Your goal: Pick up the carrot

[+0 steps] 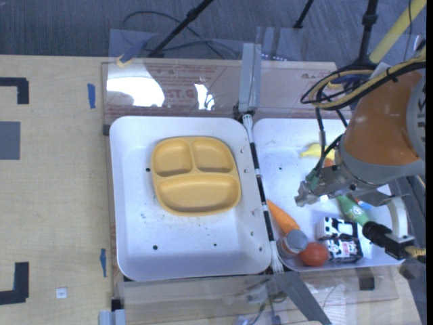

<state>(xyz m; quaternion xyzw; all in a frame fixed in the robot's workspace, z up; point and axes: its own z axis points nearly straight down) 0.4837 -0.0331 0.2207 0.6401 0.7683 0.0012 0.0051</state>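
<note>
The carrot (283, 215) is orange and tapered. It lies at a slant against the left wall of the right bin (284, 144), its thin end pointing up-left. My gripper (308, 193) hangs over the middle of the right bin, just right of the carrot and a little farther back. The grey arm with its orange band reaches in behind it from the right. Nothing shows in the gripper, and the carrot rests on the bin floor apart from it.
Near the carrot's thick end sit a small grey-topped can (292, 241) and a red tomato (314, 254). A black-and-white box (340, 239), a green item (353, 210) and a yellow piece (311, 151) also lie in the right bin. The left bin (128, 202) holds a yellow divided plate (195, 175).
</note>
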